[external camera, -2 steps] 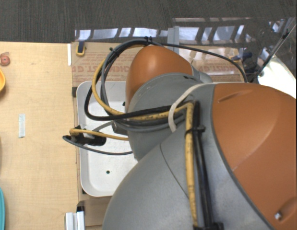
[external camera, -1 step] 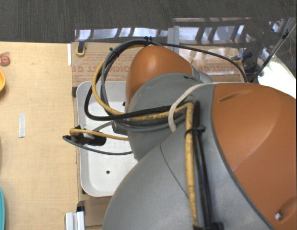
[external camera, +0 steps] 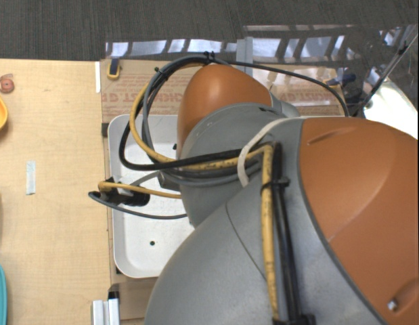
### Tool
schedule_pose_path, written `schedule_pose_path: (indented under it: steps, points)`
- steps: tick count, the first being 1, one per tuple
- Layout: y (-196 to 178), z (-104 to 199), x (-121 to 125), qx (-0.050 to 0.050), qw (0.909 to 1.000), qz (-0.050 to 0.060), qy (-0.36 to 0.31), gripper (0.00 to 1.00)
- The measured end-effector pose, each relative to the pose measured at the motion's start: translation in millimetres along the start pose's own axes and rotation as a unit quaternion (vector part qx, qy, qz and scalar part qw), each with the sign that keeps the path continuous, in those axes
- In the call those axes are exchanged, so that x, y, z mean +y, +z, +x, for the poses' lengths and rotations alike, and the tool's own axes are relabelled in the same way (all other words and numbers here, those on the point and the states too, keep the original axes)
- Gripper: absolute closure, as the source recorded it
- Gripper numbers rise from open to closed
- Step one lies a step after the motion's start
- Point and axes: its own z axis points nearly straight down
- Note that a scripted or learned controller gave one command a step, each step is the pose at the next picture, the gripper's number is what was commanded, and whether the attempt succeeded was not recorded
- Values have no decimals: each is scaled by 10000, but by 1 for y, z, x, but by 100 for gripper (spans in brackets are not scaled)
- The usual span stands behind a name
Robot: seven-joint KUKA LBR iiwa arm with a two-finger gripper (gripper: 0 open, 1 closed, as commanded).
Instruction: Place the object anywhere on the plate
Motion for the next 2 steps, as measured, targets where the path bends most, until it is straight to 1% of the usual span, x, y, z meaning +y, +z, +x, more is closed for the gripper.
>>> schedule_pose_path:
  steps: [2]
  points:
    - [0,0,0,0,10000,0,0,0]
